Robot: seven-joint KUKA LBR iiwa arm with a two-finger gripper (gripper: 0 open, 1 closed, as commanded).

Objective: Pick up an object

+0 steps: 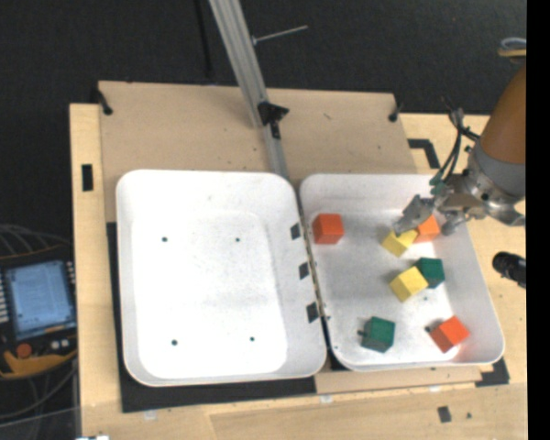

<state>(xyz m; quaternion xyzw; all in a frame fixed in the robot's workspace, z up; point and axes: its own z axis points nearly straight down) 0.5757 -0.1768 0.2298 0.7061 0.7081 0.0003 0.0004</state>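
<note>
The right bin (348,191) holds several small blocks. My gripper (431,218) hangs low over its upper right part, fingers spread and open. A small orange block (429,229) lies between the two fingers, resting on the bin floor. A yellow block (399,241) sits just left of the left finger (411,214). Elsewhere in the bin lie another orange block (328,228) near the left wall, a yellow block (408,283) touching a green block (431,269), a second green block (379,334) and an orange block (449,334) near the front.
The left bin (137,246) stands beside the right one, with small clips on the shared wall. A slanted metal rail (243,53) rises behind the bins. A tablet (37,296) lies off the bench at the left.
</note>
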